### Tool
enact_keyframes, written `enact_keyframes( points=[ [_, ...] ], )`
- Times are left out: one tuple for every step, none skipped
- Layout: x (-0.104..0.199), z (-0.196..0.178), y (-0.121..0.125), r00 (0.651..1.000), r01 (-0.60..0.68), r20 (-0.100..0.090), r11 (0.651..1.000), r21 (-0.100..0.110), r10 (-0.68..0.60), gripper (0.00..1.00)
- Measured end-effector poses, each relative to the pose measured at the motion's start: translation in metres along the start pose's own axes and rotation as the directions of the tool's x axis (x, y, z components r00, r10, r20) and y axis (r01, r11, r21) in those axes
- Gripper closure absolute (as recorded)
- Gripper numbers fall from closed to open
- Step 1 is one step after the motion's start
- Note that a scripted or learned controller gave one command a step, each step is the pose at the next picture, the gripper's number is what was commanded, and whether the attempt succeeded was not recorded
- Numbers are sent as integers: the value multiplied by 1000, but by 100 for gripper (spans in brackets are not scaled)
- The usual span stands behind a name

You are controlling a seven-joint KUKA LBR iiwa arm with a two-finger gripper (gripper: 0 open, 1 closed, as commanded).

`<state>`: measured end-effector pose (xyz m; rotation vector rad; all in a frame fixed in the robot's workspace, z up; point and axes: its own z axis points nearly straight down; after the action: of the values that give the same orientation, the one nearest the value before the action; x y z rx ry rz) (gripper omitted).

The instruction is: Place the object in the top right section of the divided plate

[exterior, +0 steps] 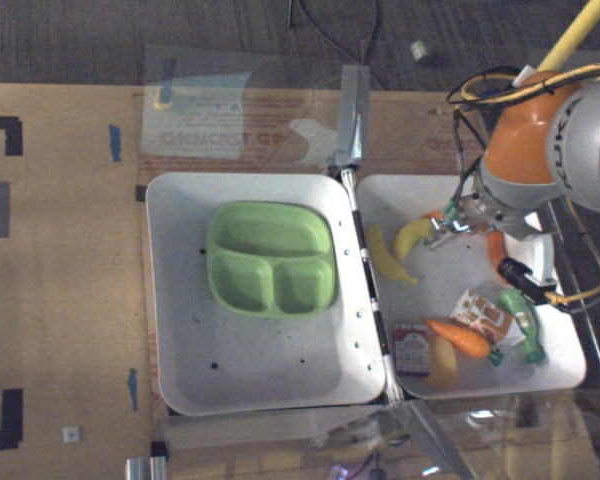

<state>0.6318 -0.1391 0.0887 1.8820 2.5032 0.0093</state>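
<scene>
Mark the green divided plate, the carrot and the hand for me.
green divided plate (271, 230), camera view, bare floor of its large section
carrot (460, 337), camera view, middle of its orange body
hand (445, 227), camera view, at its fingertips

the divided plate (270, 258) looks like smooth matt green plastic, both white bins (180, 348) are slightly shiny moulded plastic. table (60, 298) has a dull brown cardboard-ish top. carrot (460, 337) and banana (388, 256) look like glossy plastic toys, the snack packet (483, 318) is crinkly shiny foil. arm (555, 153) shell is glossy orange and grey
</scene>
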Motion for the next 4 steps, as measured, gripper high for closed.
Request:
enact_keyframes(
  points=[
    [-1,-9,1,1000,-2,-1,1000,-3,2,100],
    [-1,-8,1,1000,-2,-1,1000,-2,2,0],
    [-27,-58,-80,970,241,-8,970,10,-241,0],
    [-29,-66,-79,972,237,-7,972,7,-237,100]
  ],
)
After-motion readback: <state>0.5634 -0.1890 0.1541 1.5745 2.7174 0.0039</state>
